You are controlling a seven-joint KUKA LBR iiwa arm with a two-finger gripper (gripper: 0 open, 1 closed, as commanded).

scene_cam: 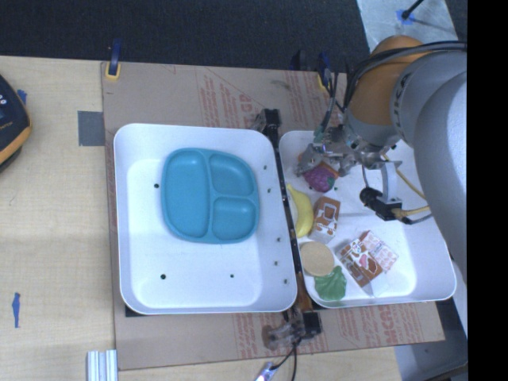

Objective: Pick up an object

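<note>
Jaws (325, 163) on the arm (429, 94) sit low over the far end of the right bin (425, 280), just above a purple-pink object (321, 178); we cannot tell whether they stand wide, narrow, or grip anything, since the wrist hardware hides them. That purple-pink object lies near the bin's far left corner, touching or nearly touching the tooling above it. Beside it, along the bin's left wall, we see a yellow banana-shaped piece (302, 211), and just right of that a small brown-and-white packet (325, 217). Toward the near end lie a round tan disc (317, 257), a green piece (331, 285) touching it, and a red-brown wrapped packet (367, 258). In the left bin (143, 284) we see a blue divided plate (210, 194), lying flat. Both bins rest on the bench (48, 236).
</note>
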